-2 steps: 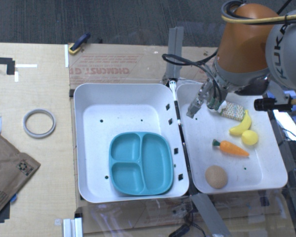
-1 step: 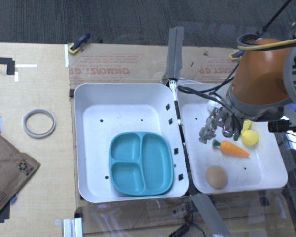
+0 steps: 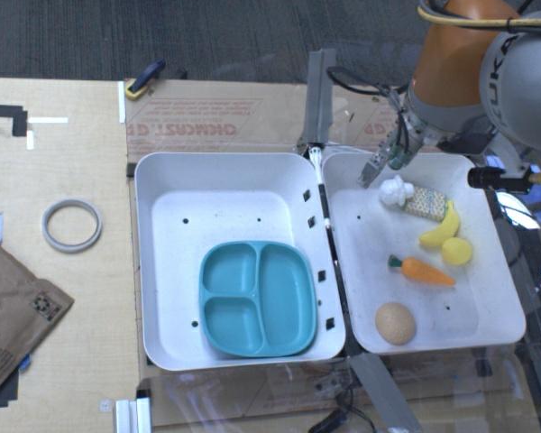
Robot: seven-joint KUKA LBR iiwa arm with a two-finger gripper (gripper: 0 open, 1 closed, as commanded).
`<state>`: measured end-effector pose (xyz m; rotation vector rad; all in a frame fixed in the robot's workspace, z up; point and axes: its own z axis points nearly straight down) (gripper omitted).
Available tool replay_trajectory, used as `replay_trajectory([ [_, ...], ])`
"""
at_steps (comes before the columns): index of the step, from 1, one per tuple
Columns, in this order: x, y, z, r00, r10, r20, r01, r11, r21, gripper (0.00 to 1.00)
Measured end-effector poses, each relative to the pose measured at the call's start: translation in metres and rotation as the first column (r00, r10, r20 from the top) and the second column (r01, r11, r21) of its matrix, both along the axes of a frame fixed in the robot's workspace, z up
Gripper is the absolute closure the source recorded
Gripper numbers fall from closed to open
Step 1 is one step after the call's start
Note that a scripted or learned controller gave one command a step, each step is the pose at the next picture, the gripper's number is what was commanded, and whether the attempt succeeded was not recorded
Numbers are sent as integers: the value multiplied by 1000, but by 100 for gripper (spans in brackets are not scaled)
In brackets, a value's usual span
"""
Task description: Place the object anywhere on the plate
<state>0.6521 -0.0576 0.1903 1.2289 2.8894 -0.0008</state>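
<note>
Camera view, from above: you have the arm (image 3: 473, 52) reaching in from the right, its gripper (image 3: 385, 162) hanging over the back left corner of the right bin (image 3: 496, 327). The two fingers stand slightly parted with nothing between them, so you are carrying nothing.

The left bin (image 3: 162, 269) holds the teal plate (image 3: 257, 298), a three-compartment tray lying flat toward the near side. That is your target, and all of its sections are bare.

The task's things lie in the right bin. Nearest your gripper is a white crumpled object (image 3: 395, 190), touching a speckled block (image 3: 426, 203) that looks like a sponge. Beyond those lie a yellow banana (image 3: 440, 227) touching a yellow lemon (image 3: 457, 252), then an orange carrot (image 3: 424, 271), and a tan egg (image 3: 395, 323) at the near edge.

I judge all of these to be light toy pieces. The white one looks soft and should give under the fingers; take it across its middle, coming straight down. The carrot is likely stiff and smooth, so close across its thick end, not the taper. The egg and lemon are rounded and could squirt out of a pinch.
</note>
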Motion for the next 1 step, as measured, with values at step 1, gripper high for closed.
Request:
replay_trajectory([
  [1, -85, 33, 12, 944, 329, -3, -329, 944, 1, 100],
])
